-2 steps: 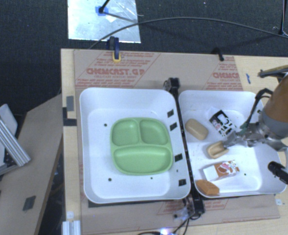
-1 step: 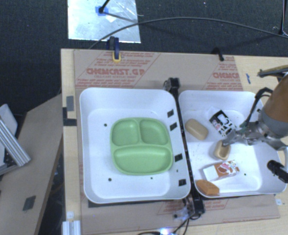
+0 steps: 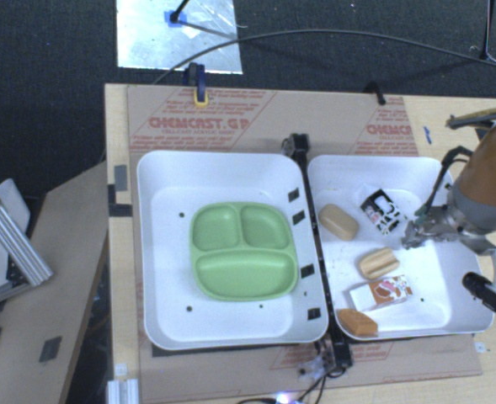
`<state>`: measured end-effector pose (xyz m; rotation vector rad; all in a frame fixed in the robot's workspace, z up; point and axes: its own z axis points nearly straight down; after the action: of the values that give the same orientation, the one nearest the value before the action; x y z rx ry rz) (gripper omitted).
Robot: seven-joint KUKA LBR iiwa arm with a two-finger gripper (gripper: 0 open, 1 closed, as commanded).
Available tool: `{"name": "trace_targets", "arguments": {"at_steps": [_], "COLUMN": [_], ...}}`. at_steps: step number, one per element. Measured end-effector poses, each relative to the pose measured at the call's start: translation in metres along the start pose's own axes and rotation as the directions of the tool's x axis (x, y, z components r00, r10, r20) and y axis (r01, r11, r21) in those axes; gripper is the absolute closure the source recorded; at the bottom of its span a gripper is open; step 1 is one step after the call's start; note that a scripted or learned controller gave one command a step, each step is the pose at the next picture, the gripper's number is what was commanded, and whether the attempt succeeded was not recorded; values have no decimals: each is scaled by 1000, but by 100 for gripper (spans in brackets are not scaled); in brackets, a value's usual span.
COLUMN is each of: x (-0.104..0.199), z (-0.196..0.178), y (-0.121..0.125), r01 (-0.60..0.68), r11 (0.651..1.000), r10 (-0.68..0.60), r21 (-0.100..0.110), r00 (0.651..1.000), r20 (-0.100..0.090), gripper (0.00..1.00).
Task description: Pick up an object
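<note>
Status: pick not yet made; every object lay loose in the right bin (image 3: 462,310).

Contents, right bin: tan oval block (image 3: 338,222); black-and-white item (image 3: 382,211); bread-like roll (image 3: 377,263); red-and-white packet (image 3: 383,293); orange piece (image 3: 357,322) at the near corner.

Left bin (image 3: 159,192): green divided plate (image 3: 243,251).

Arm: entered from the right, wrist low over the right bin. The hand (image 3: 416,232) sat just beside the black-and-white item, above the roll. Finger state: could not be told. Remaining: close, lift.
</note>
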<state>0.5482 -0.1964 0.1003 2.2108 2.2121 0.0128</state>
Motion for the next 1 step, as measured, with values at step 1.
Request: {"name": "trace_targets", "arguments": {"at_steps": [1], "x": [5], "z": [-50], "y": [11], "r01": [5], "r11": [1000], "r10": [-5], "r21": [9], "r00": [1000], "r20": [-2], "gripper": [100]}}
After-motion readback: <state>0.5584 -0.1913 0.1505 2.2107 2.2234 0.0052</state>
